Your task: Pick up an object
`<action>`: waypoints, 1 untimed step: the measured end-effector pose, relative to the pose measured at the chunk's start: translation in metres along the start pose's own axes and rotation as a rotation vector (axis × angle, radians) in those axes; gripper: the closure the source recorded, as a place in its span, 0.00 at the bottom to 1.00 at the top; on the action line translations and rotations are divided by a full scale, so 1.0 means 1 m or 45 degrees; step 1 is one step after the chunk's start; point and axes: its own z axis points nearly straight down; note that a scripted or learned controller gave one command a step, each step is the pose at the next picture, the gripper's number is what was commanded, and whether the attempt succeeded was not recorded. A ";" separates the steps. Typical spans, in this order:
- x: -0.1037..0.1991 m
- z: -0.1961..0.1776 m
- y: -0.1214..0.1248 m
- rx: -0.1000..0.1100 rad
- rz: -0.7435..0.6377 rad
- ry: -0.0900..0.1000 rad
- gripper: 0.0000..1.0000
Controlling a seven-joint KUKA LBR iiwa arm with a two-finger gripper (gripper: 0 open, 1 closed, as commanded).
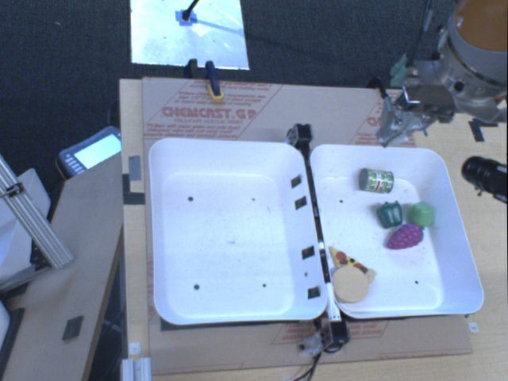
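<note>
A small green-labelled can (376,181) lay on its side near the far wall of the right bin (452,292). Nearer than the can sat a dark green toy (389,213), a light green ball (421,213), purple grapes (405,236) and a pizza slice (350,279). The gripper (394,125) hung beyond the can, above the bin's far rim, likely poised to descend; whether it was open could not be told.

Bright, even overhead light; white bins (230,153) glare, slightly soft focus.
</note>
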 end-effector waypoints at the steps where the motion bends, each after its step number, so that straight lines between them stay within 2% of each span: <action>1: 0.100 0.050 -0.015 0.026 -0.008 0.001 1.00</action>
